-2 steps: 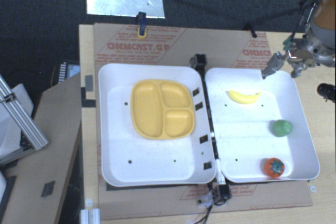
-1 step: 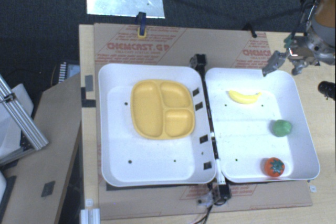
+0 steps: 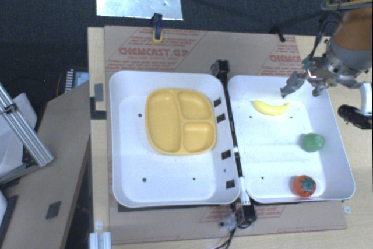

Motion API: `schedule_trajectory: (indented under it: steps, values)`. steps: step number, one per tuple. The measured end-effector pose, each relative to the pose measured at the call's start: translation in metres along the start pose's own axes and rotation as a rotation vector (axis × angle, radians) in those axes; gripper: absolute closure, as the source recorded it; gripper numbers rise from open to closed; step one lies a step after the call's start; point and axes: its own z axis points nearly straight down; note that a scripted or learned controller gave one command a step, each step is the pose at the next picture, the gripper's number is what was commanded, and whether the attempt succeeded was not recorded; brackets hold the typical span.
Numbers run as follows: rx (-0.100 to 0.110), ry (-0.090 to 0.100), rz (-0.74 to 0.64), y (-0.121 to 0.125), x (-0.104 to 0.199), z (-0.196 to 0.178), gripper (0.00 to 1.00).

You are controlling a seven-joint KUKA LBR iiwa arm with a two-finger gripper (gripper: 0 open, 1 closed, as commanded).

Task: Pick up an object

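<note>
We see end effector (image 3: 303, 84) above far edge of right bin (image 3: 332, 125), two fingers spread apart, nothing between them. Banana (image 3: 271, 107) lies in right bin's far part, just below and left of end effector, apart from it. Green ball (image 3: 313, 142) sits mid-right in same bin; red-orange fruit with green top (image 3: 304, 185) near its front edge. Left bin (image 3: 125, 143) carries yellow divided plate (image 3: 179, 121). Both bins rest side by side on table (image 3: 96, 67).
</note>
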Motion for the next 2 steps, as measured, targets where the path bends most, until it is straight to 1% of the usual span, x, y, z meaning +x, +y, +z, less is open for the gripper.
schedule_trajectory:
  steps: [1,2]
  values:
    - [0.0,0.0,0.0,-0.008,0.007,0.056,0.0]
    - [-0.001,0.0,-0.004,0.002,0.009,0.11,0.0]
